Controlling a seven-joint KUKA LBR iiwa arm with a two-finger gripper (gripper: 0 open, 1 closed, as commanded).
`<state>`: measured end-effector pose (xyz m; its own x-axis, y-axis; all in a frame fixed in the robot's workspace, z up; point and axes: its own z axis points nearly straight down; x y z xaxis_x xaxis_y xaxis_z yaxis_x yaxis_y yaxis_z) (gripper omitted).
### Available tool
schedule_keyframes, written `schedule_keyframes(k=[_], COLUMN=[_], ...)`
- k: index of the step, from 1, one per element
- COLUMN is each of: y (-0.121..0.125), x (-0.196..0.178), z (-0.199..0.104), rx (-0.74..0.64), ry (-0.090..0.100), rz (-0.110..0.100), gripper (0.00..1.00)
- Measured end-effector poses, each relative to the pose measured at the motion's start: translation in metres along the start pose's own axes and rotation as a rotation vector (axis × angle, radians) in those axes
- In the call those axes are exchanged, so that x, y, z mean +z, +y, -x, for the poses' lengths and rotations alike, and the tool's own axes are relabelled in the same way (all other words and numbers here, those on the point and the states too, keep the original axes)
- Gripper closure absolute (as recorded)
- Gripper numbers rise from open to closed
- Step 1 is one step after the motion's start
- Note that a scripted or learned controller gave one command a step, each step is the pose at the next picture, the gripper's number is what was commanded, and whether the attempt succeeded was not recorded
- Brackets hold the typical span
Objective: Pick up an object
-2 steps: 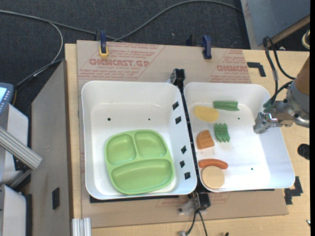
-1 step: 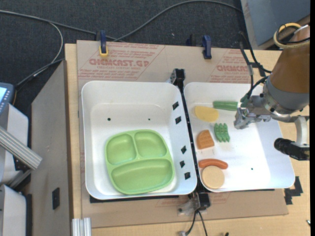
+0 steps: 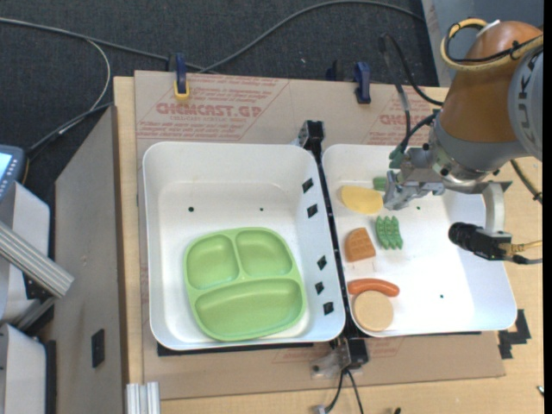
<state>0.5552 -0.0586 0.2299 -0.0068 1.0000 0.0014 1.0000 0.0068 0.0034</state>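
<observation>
Food pieces lie loose along the right bin's (image 3: pixel 483 317) left edge: yellow piece (image 3: pixel 361 200), green piece (image 3: pixel 389 231), orange block (image 3: pixel 360 245), sausage (image 3: pixel 373 288), tan disc (image 3: pixel 374 311). Gripper (image 3: pixel 398 190) hovers beside the yellow piece; you can't tell its state. Nothing lifted yet.

Arm: I saw it reach in from the right, orange band uppermost, wrist bent down over the right side.
Gripper (image 3: pixel 398 198): it pointed down and left; I could not judge its state.
</observation>
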Motion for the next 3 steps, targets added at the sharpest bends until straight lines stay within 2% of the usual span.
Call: schedule_keyframes(k=[1, 2, 3], y=[0.026, 0.038, 0.06], x=[0.003, 0.012, 0.009], z=[-0.044, -0.091, -0.137], rx=[0.0, 0.002, 0.001], ry=[0.0, -0.001, 0.001], rz=[-0.001, -0.001, -0.001], gripper=[1.0, 1.0, 1.0])
